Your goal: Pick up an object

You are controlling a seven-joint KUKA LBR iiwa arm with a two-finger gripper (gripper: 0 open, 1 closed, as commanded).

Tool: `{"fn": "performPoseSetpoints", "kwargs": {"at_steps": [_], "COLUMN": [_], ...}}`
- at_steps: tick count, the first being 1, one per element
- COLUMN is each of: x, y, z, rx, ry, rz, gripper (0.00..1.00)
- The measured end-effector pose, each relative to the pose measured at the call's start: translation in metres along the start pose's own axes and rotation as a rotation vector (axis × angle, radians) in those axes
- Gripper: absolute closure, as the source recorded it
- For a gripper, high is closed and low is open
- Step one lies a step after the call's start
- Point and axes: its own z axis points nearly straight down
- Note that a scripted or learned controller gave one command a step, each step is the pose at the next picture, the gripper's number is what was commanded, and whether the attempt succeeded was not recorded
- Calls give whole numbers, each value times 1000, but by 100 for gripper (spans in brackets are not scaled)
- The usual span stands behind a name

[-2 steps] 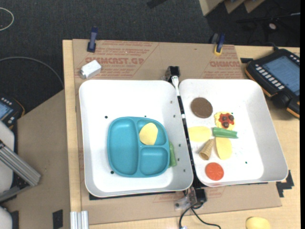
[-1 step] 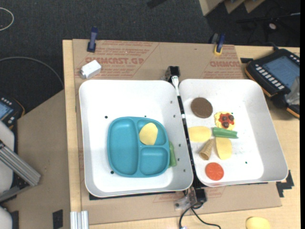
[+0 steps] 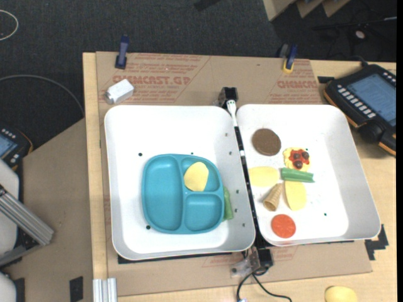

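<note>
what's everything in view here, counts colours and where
bins: 2, white, side by side on the bench
tray: 1, teal, divided, in the left bin
yellow piece: 1, in the tray's upper right compartment
green piece: 1, at the tray's right edge
brown disc: 1, top of the right bin
pizza slice: 1, yellow with red and dark bits, right of the disc
green strip: 1, under the pizza slice
cone: 1, tan, middle of the right bin
red disc: 1, bottom of the right bin
pendant: 1, black, right of the bench
</note>
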Motion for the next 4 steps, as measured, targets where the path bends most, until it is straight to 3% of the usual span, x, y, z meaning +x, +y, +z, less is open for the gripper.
{"fn": "performPoseSetpoints", "kwargs": {"at_steps": [1,2,3,4], "x": [15,29,43,54], "y": [-2,2,-2,-4], "z": [101,0,98,197], "rx": [24,0,24,26], "ry": [5,0,4,4], "rz": [4,2,4,4], "gripper": [100,100,100,100]}}
